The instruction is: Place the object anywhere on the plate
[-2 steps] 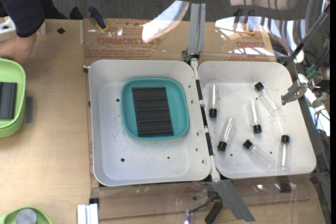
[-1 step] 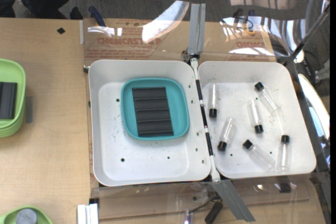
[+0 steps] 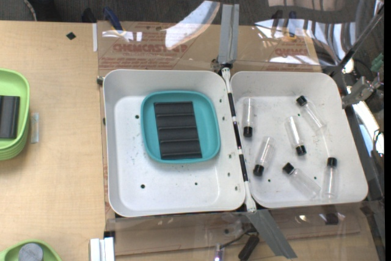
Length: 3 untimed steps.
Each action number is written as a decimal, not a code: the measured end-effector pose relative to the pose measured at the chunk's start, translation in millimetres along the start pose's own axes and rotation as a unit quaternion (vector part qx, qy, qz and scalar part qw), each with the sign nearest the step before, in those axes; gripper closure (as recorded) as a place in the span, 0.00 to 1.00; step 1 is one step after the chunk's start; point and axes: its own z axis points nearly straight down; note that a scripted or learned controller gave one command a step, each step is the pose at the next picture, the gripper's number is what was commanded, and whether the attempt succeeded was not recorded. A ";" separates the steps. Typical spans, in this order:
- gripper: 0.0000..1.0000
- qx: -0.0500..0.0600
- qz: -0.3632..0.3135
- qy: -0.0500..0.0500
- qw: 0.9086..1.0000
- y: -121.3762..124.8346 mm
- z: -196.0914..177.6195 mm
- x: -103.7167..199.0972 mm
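Observation:
A teal square plate point(image 3: 211, 131) lies in the left white bin point(image 3: 171, 192), with a dark ribbed insert point(image 3: 177, 128) on its middle. In the right white bin point(image 3: 342, 192) lie several clear vials with black caps: one point(image 3: 247, 117) near the bin's left wall, one point(image 3: 263, 156) below it, one point(image 3: 295, 135) in the middle, one point(image 3: 309, 110) toward the back, one point(image 3: 330, 176) at the right and one point(image 3: 299, 177) near the front.
A green tray point(image 3: 18, 125) with a dark block sits on the wooden bench at the far left. A grey divider bar point(image 3: 228, 40) stands behind the bins. Clear plastic sheeting point(image 3: 159, 40) lies behind the bins.

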 end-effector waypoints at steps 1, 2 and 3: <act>0.00 0.000 0.018 0.000 1.000 31.1 19.8 2.8; 0.00 0.000 0.059 0.000 0.998 47.9 -96.5 6.2; 0.00 0.000 0.100 0.000 0.995 99.7 -123.2 27.3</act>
